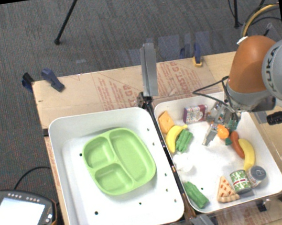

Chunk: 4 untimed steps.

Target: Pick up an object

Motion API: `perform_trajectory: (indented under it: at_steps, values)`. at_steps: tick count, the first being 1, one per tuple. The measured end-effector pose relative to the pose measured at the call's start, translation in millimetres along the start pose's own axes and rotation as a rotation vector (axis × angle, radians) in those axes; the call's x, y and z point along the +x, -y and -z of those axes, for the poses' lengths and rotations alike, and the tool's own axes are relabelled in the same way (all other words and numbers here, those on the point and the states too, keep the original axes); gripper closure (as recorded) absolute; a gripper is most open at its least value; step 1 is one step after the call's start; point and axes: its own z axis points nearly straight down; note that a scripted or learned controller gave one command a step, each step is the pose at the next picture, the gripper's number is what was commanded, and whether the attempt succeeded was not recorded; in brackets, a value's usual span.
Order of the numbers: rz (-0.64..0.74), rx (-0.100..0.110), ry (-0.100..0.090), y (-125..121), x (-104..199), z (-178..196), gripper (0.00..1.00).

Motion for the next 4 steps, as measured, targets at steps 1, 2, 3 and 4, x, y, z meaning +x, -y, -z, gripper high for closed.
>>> perform_trajectory:
  at_steps: [1, 2, 3, 4]
  values:
    - [0.008, 0.0, -0.003, 13.4, 43.6, -0.6, 0.0]
    - [0.01, -0.001, -0.001, 12.7, 42.8, 9.7, 1.0]
    - [0.134, -0.007, 0.01, -60.1, 79.7, 126.3, 1.0]
    - [0.23, -0.002, 0.001, -98.2, 66.8, 166.1, 1.0]
